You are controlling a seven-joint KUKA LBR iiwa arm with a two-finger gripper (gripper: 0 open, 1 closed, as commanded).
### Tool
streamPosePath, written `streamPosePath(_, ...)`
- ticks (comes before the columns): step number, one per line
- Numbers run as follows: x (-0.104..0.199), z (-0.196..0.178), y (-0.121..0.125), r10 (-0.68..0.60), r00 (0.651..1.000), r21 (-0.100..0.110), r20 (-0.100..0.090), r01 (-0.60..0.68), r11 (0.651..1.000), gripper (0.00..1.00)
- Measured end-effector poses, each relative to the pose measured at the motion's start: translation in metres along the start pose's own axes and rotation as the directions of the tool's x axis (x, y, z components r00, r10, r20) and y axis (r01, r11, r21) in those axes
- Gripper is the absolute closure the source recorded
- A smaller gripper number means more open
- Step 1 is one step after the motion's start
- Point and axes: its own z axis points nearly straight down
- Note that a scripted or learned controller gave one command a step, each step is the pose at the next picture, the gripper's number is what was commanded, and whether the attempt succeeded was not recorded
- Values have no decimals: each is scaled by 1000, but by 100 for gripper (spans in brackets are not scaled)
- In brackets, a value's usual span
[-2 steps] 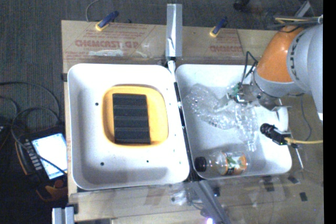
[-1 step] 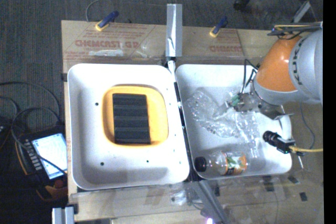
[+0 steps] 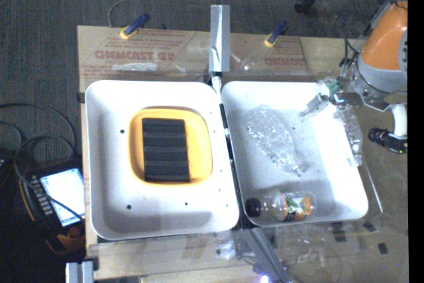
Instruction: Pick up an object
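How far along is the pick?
Nothing looks picked yet. The gripper sits at the right bin's top right corner, with nothing visibly held. The crumpled clear bottle and the small bottle lie in that bin, the yellow-and-black object in the left. Grasp and lift remain.

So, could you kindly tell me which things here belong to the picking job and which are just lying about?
Job:
- yellow tray with black insert, left bin
- crumpled clear bottle, right bin
- bottle with orange label, same bin
- gripper

Lying about:
- two blue-and-yellow clamps
- tablet
- cables
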Motion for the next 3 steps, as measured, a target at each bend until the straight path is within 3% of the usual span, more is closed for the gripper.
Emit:
streamPosePath(1,56,-69,-26,-6,1000,0,-4,6,1000,0)
streamPosePath(2,59,-30,-36,-23,1000,2,-1,23,1000,0)
streamPosePath(3,49,72,-38,-187,982,-9,-1,187,982,0)
